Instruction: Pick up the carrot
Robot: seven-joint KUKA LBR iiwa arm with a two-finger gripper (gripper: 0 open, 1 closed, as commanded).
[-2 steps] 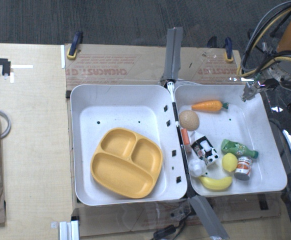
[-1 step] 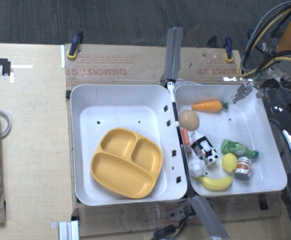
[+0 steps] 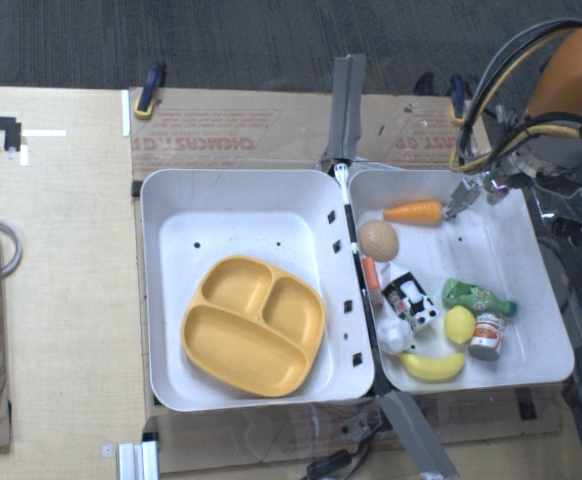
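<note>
Illumination is even, diffuse and bright, apparently from overhead. The two white bins (image 3: 161,298) reflect strongly and approach overexposure, without hard glare spots. Shadows are soft and short: a faint one lies beneath the yellow plate (image 3: 254,325), and another along the bins' inner walls. The dark floor (image 3: 271,18) at the top shows fine noise. Focus is moderately sharp; small labels remain illegible. The arm (image 3: 561,78) appears slightly soft.

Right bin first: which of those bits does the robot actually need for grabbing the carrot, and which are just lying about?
Needed for the job:
carrot, at the right bin's far end
tool, just beside the carrot's tip

Just lying about:
egg
toy cow
lemon
banana
small can
green packet
yellow divided plate, in the left bin
</note>
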